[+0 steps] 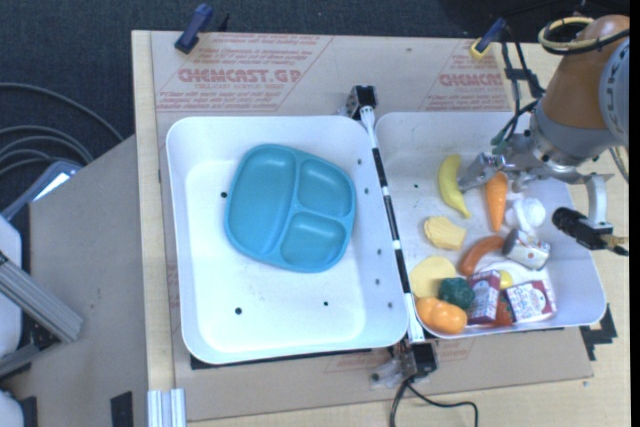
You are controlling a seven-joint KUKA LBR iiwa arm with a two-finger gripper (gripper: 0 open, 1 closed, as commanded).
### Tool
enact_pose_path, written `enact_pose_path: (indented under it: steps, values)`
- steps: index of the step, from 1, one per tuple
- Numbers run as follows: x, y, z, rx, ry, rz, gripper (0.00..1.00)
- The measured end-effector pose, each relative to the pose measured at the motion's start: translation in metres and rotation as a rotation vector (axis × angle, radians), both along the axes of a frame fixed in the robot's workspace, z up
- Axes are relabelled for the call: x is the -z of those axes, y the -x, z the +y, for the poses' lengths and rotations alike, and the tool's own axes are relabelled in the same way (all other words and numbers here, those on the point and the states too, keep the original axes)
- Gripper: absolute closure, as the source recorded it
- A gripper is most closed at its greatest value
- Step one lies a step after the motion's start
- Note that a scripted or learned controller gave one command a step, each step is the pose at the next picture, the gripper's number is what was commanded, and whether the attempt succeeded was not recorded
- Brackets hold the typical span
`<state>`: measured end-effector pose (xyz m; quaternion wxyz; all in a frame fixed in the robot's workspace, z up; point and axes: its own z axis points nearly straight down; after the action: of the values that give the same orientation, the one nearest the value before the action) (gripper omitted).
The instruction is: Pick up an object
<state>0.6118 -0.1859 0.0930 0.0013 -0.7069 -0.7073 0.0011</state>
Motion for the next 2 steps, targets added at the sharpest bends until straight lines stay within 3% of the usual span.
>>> enact_pose_path:
  steps: [1, 2]
  values:
    - [-0.007, 0.0, 0.0, 0.0, -0.001, 0.003, 1.0]
    - [-0.084, 0.021, 0.055, -0.002, -0.001, 0.0, 1.0]
